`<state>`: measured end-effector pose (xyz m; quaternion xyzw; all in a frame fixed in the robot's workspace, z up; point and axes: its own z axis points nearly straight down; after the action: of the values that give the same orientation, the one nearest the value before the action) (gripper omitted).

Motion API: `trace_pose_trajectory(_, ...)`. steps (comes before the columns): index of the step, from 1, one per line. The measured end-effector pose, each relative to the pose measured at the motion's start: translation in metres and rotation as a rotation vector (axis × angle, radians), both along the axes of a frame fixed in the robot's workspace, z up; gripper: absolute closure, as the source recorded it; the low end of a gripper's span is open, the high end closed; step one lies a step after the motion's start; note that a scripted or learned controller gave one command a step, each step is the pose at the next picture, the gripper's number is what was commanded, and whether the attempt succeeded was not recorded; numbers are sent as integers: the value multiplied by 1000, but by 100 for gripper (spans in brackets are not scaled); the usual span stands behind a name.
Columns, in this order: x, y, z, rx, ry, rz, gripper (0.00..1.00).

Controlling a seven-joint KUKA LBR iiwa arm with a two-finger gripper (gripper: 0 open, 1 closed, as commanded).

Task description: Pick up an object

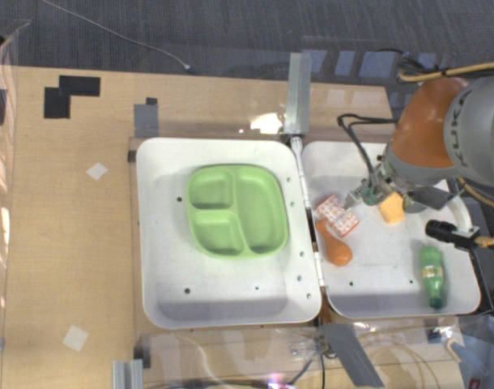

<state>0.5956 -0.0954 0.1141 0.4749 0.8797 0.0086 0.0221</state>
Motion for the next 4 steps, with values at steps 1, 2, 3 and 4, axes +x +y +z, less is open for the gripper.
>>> trace_pose_trajectory(1,3,50,74,14,37,-287,100)
trace_pose_trajectory(2,-43,90,104,26,40,-793,100)
trace_pose_trajectory(3,-36,128,81,40,34,-1521,100)
trace_pose_trajectory(4,-80,190,235,59,28,-1728,100)
